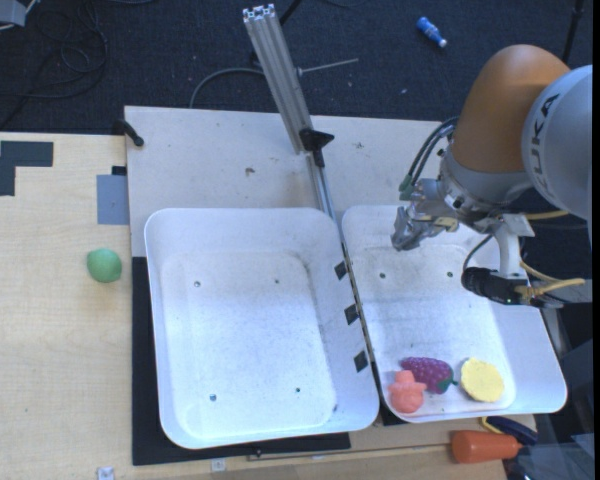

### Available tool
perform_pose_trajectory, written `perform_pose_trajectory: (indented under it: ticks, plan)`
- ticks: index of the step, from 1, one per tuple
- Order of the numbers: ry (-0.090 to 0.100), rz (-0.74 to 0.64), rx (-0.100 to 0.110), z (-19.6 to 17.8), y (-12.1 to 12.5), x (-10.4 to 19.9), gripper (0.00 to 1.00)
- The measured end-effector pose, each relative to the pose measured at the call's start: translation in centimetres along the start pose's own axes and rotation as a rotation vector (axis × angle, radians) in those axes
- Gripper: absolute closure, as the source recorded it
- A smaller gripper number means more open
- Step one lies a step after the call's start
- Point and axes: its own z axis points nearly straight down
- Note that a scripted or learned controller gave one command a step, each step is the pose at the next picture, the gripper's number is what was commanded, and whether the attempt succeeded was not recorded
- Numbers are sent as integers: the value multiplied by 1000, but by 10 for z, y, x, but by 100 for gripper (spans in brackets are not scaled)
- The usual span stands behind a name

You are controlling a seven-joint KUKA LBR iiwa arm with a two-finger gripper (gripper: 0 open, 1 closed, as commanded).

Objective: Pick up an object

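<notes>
1. Two shallow white plastic bins sit side by side on the worktop [210, 158]: left bin [180, 238], right bin [540, 383].
2. In the right bin's near end lie a purple grape bunch toy [427, 371], an orange-pink toy [407, 393] and a round yellow toy [482, 380].
3. A small green ball [104, 265] lies on the worktop, left of the left bin.
4. The claw [412, 230] hangs over the right bin's far end.

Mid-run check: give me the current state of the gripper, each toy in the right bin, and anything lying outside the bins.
gripper: over the far end of the right bin, nothing seen in it.
purple grapes: lying at the near end.
pink toy: lying beside the grapes, touching.
yellow piece: lying loose.
green ball: resting on the wooden bench.
orange toy: lying outside the bin's near edge.
</notes>
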Motion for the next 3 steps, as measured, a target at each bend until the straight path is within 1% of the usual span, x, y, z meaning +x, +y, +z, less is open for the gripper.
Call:
perform_pose_trajectory:
  ticks: [1, 3]
  plan:
    - [0, 1, 1, -7, -32, 44, 100]
    - [0, 1, 2, 5, -73, 144, 100]
